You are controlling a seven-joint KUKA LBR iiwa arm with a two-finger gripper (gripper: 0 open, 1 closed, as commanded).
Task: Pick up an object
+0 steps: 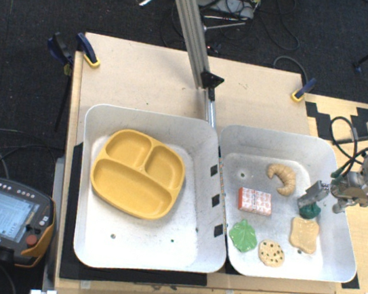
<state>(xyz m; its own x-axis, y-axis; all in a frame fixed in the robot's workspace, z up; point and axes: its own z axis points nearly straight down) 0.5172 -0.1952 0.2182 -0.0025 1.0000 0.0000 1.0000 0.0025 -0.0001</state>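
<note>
a pendant (pixel 0 218) with a lit screen lies on the floor left of the desk (pixel 146 79). on the desk two white bins stand side by side, touching at the middle. the left bin (pixel 88 238) holds a yellow plate (pixel 139 173) with three compartments, lying flat toward the upper part of the bin.

the right bin (pixel 331 264) holds the small things. a red and white box (pixel 255 201) lies near its middle, and a green leaf (pixel 243 235) lies below it, close to the left wall. a cookie (pixel 271 253) with dark spots is just right of the leaf. a croissant (pixel 283 177) lies above the box, curved with its ends pointing down. a piece of toast (pixel 304 235) lies right of the cookie, near the right wall.

the gripper (pixel 314 199) reaches in from the right, tilted down over the right side of this bin. a dark green round thing (pixel 309 211) (i cannot say what it is) sits directly under the tips, just above the toast. whether the fingers are released or clenched on it i cannot tell.
</note>
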